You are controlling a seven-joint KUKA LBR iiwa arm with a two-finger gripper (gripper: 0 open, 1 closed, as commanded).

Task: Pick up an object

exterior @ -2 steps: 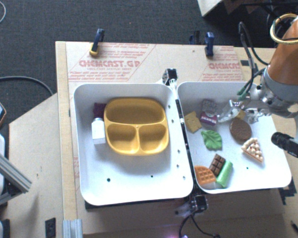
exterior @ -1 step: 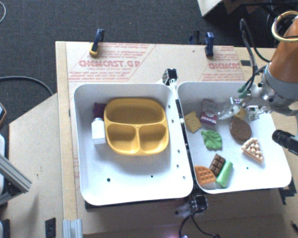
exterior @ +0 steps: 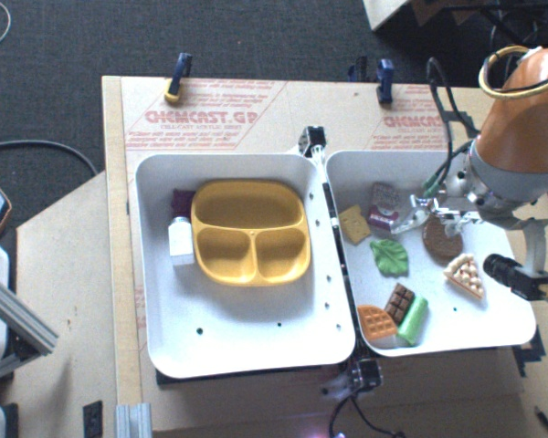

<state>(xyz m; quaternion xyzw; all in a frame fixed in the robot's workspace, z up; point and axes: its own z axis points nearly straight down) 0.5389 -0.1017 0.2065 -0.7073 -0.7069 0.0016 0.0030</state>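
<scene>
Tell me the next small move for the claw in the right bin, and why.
Probably a short descent straight down. The claw hovers at the left edge of the round brown cookie, beside the small purple packet, with nothing visibly gripped. Nudge it toward the cookie's centre first, so it clears the packet.

Arm: one arm enters from the right edge of the frame, at upper right, and reaches leftward and downward.
Orange band: a broad, rounded orange section fills the upper right corner, topped by a thin yellowish ring.
Wrist: below the orange band sits a grey cylindrical section, right of centre, at about mid-height of the frame.
Gripper [exterior: 426, 210]: a metallic assembly juts left from the grey wrist, right of centre in the frame.
Cabling: dark cables run along the arm's left side, from the top of the frame down to the wrist.
</scene>
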